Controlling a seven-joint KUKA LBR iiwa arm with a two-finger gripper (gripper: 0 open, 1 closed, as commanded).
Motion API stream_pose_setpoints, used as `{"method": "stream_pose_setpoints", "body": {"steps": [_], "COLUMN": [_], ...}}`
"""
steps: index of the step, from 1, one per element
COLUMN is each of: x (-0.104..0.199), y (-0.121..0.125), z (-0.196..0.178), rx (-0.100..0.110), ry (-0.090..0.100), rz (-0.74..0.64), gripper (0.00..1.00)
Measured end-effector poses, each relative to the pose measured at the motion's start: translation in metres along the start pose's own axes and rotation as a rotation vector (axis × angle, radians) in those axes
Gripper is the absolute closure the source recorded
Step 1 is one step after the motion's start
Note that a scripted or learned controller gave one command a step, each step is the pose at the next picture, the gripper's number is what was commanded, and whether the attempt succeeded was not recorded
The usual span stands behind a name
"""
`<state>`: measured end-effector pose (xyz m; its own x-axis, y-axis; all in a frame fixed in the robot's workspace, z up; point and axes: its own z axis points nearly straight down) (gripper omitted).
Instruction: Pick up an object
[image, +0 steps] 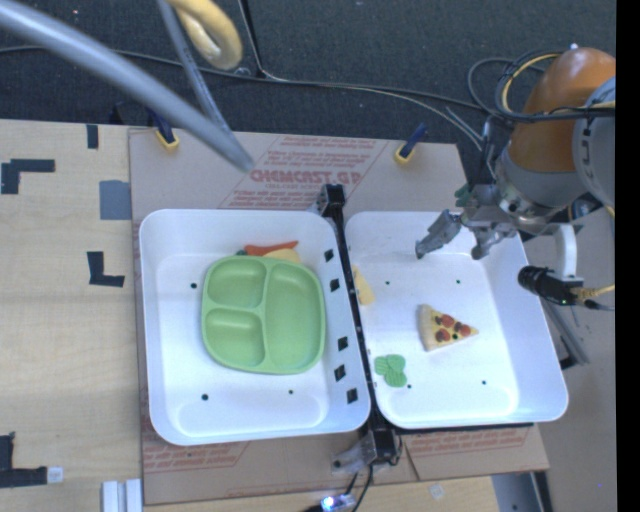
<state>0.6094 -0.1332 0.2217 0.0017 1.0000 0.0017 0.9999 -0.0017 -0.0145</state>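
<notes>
Pincer (455, 246) spread wide, holding nothing, above right bin (530, 395), pizza slice (445, 328) nearby

**Gripper Over Right Bin, Fingers Spread**

The gripper (455, 243) is hanging over the far part of the right bin (520, 395), its two fingers (433, 241) standing apart with nothing between them. A pizza slice (444, 327) is lying mid-bin, apart from the gripper. A green piece (390, 370) is sitting near the divider. A green tray (265, 313) is occupying the left bin (165, 330).
</notes>
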Motion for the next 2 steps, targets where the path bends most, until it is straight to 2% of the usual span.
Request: {"method": "stream_pose_setpoints", "body": {"steps": [1, 2], "x": [0.000, 0.000], "y": [0.003, 0.003], "z": [-0.008, 0.057], "rx": [-0.013, -0.008], "ry": [-0.002, -0.003], "rz": [-0.003, -0.003], "gripper": [0.00, 0.00]}}
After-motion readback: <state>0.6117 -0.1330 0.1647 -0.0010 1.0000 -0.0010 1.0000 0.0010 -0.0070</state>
